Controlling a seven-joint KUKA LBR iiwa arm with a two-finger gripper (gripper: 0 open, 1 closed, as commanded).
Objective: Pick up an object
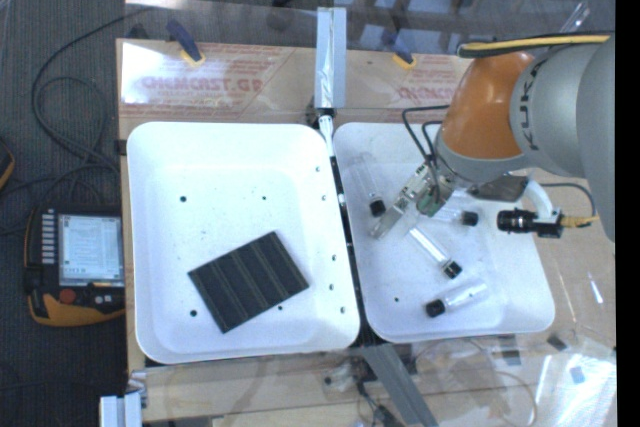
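My gripper (398, 207) reaches down into the right bin (520, 320) from under the orange wrist band, low over the bin's upper middle. Several clear vials with black caps lie around it. One vial (366, 187) lies just left of the gripper. Another vial (434, 251) is just below and to the right of it. A third vial (458, 298) rests near the front. A small capped piece (468, 217) sits to the gripper's right. I see nothing clearly held. In the left bin (160, 155) a dark ribbed pad (248, 280) lies flat, far from the gripper.
The grey arm and its orange band (485, 110) cover the right bin's upper right corner. A black cable plug (520, 221) juts over the bin's right side. The ridge (340, 215) between the two bins runs just left of the vials. A pendant (75, 255) lies on the floor at the left.
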